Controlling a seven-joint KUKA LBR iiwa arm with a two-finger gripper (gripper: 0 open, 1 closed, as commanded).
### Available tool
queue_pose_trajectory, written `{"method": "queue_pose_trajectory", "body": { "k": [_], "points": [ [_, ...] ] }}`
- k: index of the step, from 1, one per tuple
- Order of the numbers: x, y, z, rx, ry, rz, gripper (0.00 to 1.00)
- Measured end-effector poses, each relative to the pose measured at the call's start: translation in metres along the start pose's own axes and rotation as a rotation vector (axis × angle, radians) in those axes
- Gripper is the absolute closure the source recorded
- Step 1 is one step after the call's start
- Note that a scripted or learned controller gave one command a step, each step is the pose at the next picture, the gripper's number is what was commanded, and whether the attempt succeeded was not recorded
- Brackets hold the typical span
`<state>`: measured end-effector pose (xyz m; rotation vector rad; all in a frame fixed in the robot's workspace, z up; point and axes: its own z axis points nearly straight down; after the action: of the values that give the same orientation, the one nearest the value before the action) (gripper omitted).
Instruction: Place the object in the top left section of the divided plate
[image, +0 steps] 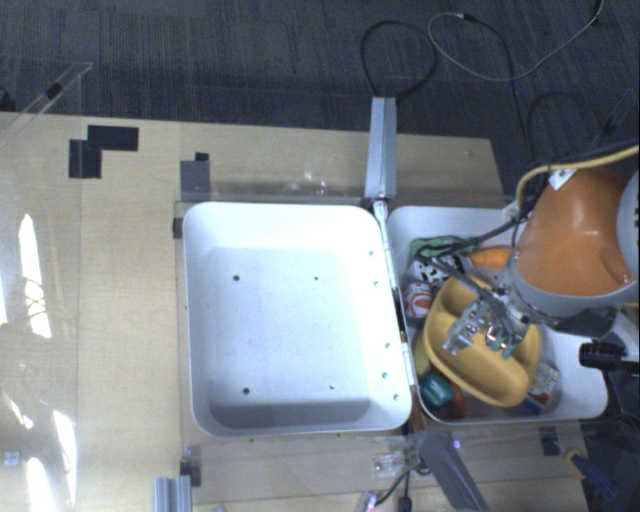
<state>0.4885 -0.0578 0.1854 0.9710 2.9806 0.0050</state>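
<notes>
While crowded on the right, roomy on the left: two white bins side by side on the wooden worktop, split by a thin metal rail. Left bin showing only bare white floor, with rounded walls all round and wide free space inside. Right bin packed, only slivers of its white floor visible along the right and lower edges, little room between items and walls.

Counted in the right bin: one yellow divided plate, tilted and resting on top of the other clutter; one orange carrot-like object near the upper edge, apart from the plate; one teal item at the lower left corner; several smaller bits of green, white and red, too jumbled to tell apart.

Reaching in from the right, grey arm with its orange band hanging over the right bin, wrist pointed down and leftward. Pincer low over the plate's middle, metal fingers slightly spread, nothing seen between them; contact with the plate impossible to judge.
</notes>
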Motion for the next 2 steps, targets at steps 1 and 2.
{"method": "queue_pose_trajectory", "body": {
  "k": [1,2],
  "points": [
    [0.044,0.06,0.0,0.001,0.001,-0.047,1.0],
    [0.083,0.113,0.0,-0.001,0.0,-0.307,1.0]
  ]
}}
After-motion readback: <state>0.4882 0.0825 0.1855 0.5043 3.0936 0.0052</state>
